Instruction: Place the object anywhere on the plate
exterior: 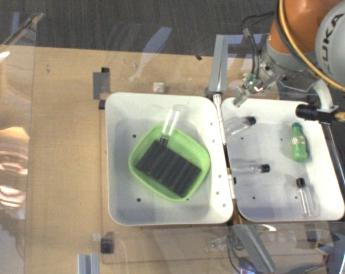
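Where orange ends, "KUKA" on arm (326, 36)

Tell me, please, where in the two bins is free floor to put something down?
Left bin: bare floor left of and below the green plate; the dark ridged block and a clear tube crowd the plate. Right bin: bare middle between the green bottle and three scattered vials.

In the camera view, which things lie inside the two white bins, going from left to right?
Green plate with a clear tube on its rim → tube with black cap → lower capped tube → green bottle → upright-lying tube.
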Action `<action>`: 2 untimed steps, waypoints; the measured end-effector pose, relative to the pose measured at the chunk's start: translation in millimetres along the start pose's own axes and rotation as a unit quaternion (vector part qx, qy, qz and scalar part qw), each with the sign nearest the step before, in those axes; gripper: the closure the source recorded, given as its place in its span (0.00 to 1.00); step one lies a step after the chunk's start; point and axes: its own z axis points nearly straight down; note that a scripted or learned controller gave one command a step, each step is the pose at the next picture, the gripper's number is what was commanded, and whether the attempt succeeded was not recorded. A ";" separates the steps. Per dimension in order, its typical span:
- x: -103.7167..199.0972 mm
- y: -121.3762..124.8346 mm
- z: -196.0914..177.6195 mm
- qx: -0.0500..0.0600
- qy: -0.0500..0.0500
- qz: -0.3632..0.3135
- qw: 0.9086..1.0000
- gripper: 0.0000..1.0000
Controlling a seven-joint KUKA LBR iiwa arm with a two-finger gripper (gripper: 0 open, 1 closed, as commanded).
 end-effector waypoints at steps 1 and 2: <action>19.4 34.2 64.4 0.000 0.000 -0.039 0.999 1.00; 19.8 36.7 52.1 -0.003 -0.001 -0.040 0.999 1.00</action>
